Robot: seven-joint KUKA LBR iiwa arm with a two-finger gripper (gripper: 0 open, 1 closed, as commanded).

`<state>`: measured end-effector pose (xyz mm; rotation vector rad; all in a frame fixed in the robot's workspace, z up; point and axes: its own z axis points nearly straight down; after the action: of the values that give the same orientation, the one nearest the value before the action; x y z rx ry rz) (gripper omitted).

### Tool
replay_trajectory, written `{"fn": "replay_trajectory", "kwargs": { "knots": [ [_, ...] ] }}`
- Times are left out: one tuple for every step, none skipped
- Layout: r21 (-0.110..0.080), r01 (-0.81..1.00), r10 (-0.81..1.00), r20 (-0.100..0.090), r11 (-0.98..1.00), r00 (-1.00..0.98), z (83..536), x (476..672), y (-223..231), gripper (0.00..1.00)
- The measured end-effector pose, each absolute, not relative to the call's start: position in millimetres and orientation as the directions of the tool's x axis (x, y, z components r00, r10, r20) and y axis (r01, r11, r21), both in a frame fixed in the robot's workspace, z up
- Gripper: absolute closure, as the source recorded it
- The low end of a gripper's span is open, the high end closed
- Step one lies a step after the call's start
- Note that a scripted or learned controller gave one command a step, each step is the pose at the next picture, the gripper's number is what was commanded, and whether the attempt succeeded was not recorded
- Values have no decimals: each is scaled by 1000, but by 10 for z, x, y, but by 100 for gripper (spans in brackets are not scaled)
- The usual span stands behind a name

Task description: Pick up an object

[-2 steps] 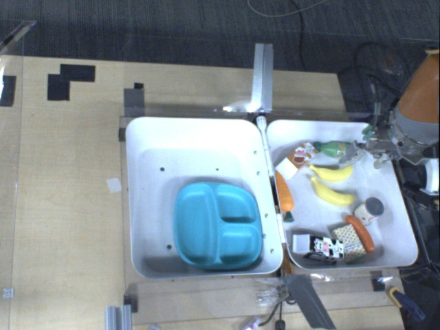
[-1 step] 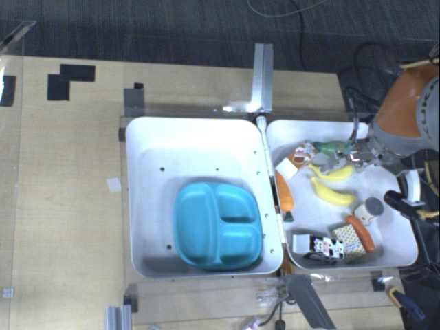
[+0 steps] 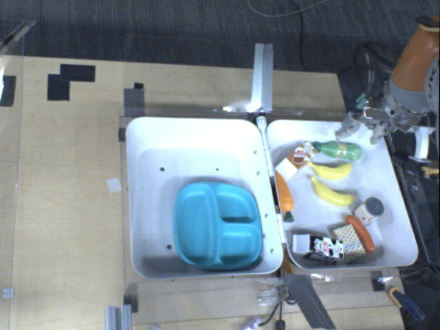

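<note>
Light is even and fairly bright, falling from overhead. The white bins (image 3: 206, 143) look nearly washed out, with glare on the metal divider (image 3: 262, 81) at twelve o'clock. Shadows are soft and short (darkest under the blue tray (image 3: 218, 225)). Detail is slightly soft and grainy throughout.

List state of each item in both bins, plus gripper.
Tray: flat in left bin, compartments up.
Green bottle: on its side, right bin.
Bananas: two, lying loose, apart.
Carrot: lying along the divider wall.
Hot dog: lying flat.
Gripper: above right bin's far edge, holding nothing.
</note>
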<state>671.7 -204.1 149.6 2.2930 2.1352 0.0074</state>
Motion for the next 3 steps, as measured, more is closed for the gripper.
{"fn": "replay_trajectory", "kwargs": {
  "knots": [
    [9,1000,1000,-1,30,-30,882,6160,-1709,0],
    [17,999,1000,-1,31,-31,1013,6189,-1699,100],
    [7,999,999,-2,-39,39,2000,6203,-1538,100]
  ]
}}
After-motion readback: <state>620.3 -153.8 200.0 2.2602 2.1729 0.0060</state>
